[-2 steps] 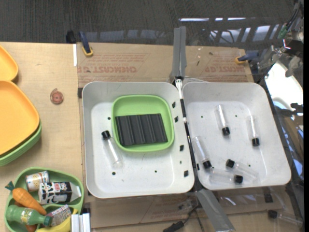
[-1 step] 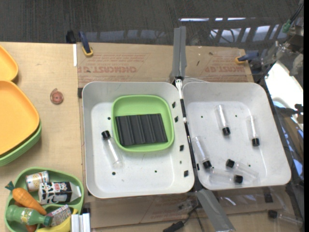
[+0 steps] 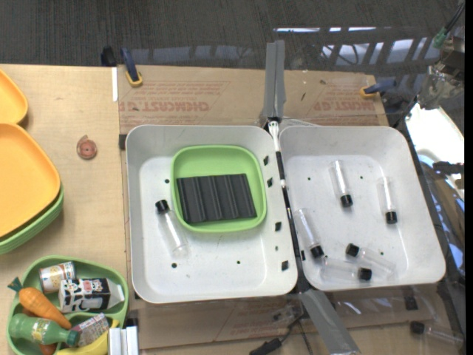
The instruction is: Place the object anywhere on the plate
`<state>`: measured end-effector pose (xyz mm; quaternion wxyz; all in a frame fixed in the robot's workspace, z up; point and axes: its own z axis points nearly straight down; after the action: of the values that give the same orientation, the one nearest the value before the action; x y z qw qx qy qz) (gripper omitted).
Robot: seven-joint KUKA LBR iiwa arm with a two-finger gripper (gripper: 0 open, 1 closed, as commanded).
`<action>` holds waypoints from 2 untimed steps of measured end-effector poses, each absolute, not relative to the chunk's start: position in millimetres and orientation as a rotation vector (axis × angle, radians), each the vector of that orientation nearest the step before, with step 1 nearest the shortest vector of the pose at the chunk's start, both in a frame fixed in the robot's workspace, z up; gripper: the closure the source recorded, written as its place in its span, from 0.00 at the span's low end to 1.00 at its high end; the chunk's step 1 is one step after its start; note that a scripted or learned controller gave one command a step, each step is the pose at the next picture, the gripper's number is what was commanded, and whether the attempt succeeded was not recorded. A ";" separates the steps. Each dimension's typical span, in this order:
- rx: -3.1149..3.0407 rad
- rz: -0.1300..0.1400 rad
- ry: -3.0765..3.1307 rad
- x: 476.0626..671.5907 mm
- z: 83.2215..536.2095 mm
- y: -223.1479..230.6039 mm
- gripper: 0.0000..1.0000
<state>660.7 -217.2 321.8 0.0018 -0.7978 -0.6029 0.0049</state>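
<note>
Five clear vials (image 3: 343, 183) with black caps lay scattered in the right bin (image 3: 414, 161); a sixth vial (image 3: 169, 226) lay in the left bin (image 3: 140, 198), just beside the green plate (image 3: 253, 161). They looked light, rigid, slick and prone to rolling, perhaps fragile; a grip across the mid-barrel seemed safest. The hand's state could not be told.
</note>
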 end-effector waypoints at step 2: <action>-2.274 0.006 -2.161 659.7 292.8 -201.4 1.00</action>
<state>659.7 -201.4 292.8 0.0020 -0.7249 -0.6889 0.0020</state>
